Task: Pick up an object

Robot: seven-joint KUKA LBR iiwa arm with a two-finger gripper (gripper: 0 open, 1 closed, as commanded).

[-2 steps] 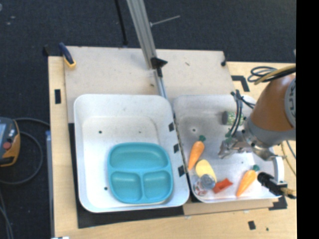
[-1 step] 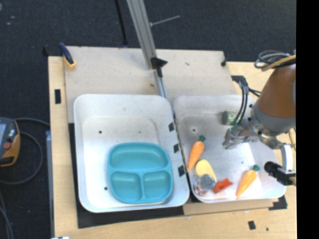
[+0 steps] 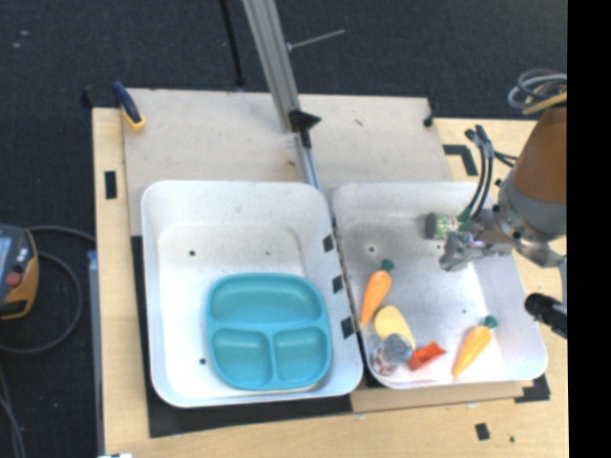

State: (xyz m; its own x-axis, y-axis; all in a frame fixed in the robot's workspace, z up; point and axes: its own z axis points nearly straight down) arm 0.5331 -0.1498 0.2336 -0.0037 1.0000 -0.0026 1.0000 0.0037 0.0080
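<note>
Nothing has been picked up yet, as far as the view shows. The tool (image 3: 458, 254) hangs low over the upper part of the right bin (image 3: 410, 203), reaching in from the right, and I see no object between its fingers; whether they are spread or closed cannot be told at this size and angle. A small green-and-white object (image 3: 440, 224) lies just beside the tool, to its upper left, close enough that it may be the target, though that is only a guess. The whole job is still ahead: settle on an object, close on it, lift it clear.

The right bin holds all the loose things. One carrot (image 3: 376, 295) lies tilted near the bin's left wall, its green top pointing up and right. Below it is a yellow piece (image 3: 392, 324), and touching or nearly touching that, a greyish round item (image 3: 389, 354) against the lower rim. A small red piece (image 3: 427, 354) sits just to the right of these. A second carrot (image 3: 474, 346) lies apart toward the lower right corner.

The left bin (image 3: 191, 208) holds a blue tray (image 3: 270, 343) with three compartments, set in the lower right part of the bin; nothing shows in its compartments. Both bins sit side by side on the table (image 3: 382, 122)
</note>
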